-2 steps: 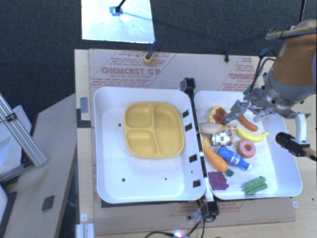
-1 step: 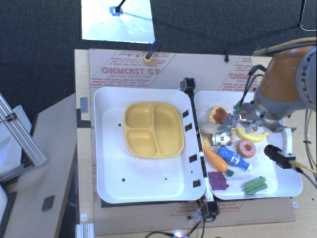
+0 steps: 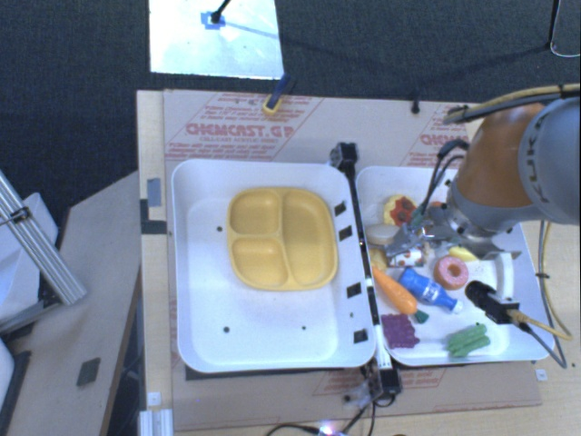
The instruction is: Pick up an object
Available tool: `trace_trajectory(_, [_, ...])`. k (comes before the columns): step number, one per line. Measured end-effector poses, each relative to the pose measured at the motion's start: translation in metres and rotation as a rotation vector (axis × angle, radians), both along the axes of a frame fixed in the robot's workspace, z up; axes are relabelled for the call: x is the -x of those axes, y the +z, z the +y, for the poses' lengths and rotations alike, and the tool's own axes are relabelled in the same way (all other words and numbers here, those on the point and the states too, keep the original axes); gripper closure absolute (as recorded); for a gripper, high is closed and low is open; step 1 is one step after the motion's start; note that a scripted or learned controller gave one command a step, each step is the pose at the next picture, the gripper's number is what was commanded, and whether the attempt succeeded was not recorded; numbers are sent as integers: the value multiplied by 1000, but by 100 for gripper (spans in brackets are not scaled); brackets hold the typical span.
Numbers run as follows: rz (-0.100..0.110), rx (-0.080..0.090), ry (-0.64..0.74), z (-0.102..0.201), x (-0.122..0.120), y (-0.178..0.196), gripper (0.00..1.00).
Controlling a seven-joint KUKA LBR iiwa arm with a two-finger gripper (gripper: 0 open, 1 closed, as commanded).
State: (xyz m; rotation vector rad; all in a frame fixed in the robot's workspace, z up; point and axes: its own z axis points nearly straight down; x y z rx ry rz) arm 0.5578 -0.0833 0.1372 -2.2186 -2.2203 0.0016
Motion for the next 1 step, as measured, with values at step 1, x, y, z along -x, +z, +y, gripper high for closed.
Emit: trace_trajectory(1, [-10, 5, -4, -2, -3, -47, 0])
